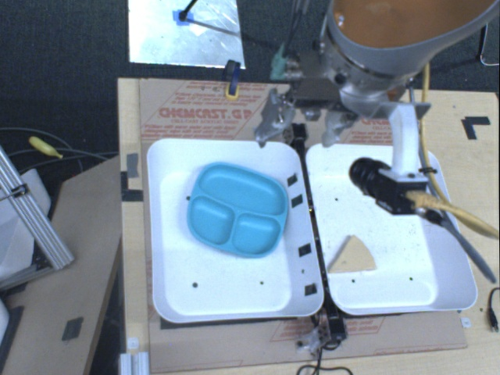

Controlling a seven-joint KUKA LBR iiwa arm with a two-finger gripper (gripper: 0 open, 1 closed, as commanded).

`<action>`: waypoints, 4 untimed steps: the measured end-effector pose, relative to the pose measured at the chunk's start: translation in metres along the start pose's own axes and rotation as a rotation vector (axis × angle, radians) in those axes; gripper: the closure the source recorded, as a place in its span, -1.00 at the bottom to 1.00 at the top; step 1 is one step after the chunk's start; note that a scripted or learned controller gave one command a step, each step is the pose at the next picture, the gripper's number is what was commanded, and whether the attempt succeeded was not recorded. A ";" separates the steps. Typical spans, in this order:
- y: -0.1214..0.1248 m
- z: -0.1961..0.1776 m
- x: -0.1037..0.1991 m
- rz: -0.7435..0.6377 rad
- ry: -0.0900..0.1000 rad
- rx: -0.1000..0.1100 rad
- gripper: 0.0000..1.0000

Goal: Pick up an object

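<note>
Two shallow white bins sit side by side on your desk (469, 108). Your left bin (168, 287) carries a blue divided plate (237, 209), lying flat near its middle. Your right bin (406, 287) carries a tan wedge-shaped piece (353, 256) near its front left corner, and a black cylindrical fixture (379, 182) on a white bracket sits over the back of that bin. Your tool (301, 125) hangs over the far rims of the bins, about where the two meet, with its fingers (273, 119) spread wide and nothing between them. You can see it is well apart from both the plate and the wedge.
</note>
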State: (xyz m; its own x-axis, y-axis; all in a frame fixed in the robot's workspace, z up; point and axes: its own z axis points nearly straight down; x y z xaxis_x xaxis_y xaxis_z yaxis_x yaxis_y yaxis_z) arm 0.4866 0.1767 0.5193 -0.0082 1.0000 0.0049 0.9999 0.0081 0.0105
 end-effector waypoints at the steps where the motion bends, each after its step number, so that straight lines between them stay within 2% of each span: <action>1: 0.000 -0.007 -0.002 0.000 -0.002 0.005 1.00; 2: -0.002 0.103 -0.024 0.011 -0.008 0.019 1.00; 3: -0.001 0.048 -0.076 0.012 -0.004 0.002 1.00; 4: -0.001 0.054 -0.040 0.002 -0.003 0.008 1.00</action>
State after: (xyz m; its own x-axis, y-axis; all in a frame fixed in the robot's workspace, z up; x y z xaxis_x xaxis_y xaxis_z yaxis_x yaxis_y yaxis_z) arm 0.4864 0.1375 0.4649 -0.0062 1.0000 0.0017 1.0000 0.0062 0.0026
